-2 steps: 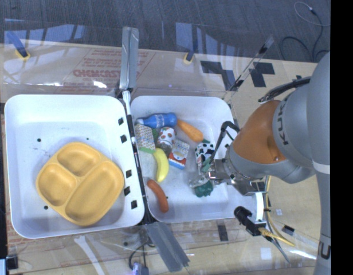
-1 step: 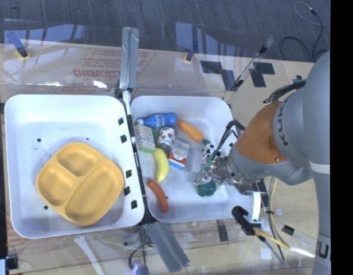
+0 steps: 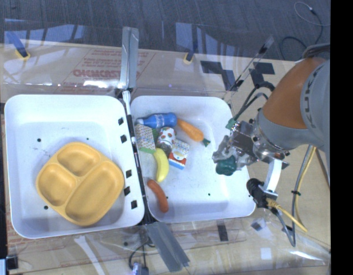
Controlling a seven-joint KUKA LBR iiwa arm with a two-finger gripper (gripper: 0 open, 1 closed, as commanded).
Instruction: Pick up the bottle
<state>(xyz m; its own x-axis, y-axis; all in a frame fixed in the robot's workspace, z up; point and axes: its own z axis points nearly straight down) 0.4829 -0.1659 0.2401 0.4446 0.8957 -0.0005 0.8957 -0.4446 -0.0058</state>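
Clearly the blue bottle (image 3: 159,120) lies left of the gripper (image 3: 226,164) and farther back, long axis pointing roughly toward it; grip state unclear.

Grey arm (image 3: 311,105), orange band, seemingly green-tipped.

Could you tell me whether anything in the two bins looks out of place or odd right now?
Nothing looks spilled or damaged. The blue plastic bottle lies on its side among toy foods crowded against the right white bin's left wall, while the gripper sits well apart near the opposite side.
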